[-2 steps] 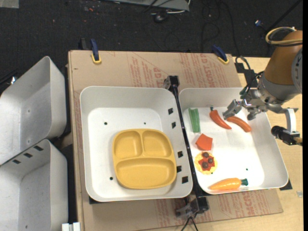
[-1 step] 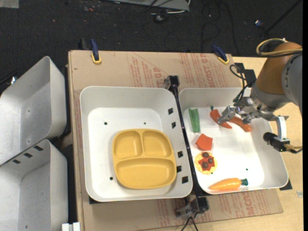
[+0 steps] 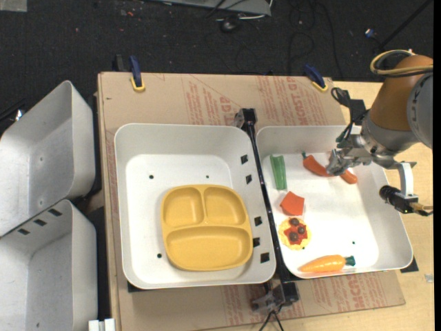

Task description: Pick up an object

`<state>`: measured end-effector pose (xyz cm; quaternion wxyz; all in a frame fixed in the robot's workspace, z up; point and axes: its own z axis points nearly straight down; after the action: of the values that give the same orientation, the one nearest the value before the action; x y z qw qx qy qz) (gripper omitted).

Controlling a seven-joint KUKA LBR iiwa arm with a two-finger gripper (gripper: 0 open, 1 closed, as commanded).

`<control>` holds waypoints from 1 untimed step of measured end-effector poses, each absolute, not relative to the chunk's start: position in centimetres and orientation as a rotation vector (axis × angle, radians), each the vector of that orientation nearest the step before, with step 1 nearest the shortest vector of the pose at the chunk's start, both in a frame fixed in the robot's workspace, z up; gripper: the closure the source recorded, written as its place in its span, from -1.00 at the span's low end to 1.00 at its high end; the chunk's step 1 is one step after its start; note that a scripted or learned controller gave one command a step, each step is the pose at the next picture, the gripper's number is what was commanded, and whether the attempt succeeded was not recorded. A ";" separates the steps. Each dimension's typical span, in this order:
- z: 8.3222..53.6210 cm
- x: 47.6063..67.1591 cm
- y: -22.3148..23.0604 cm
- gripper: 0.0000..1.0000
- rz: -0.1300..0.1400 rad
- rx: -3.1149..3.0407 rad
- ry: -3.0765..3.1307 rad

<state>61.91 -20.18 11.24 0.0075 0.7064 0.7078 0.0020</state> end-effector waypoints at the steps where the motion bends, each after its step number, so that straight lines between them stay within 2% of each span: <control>1: 15.9 61.8 -19.4 1.00 0.003 2.215 2.222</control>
<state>61.77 -19.37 15.93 0.0020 0.7061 0.7082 0.0011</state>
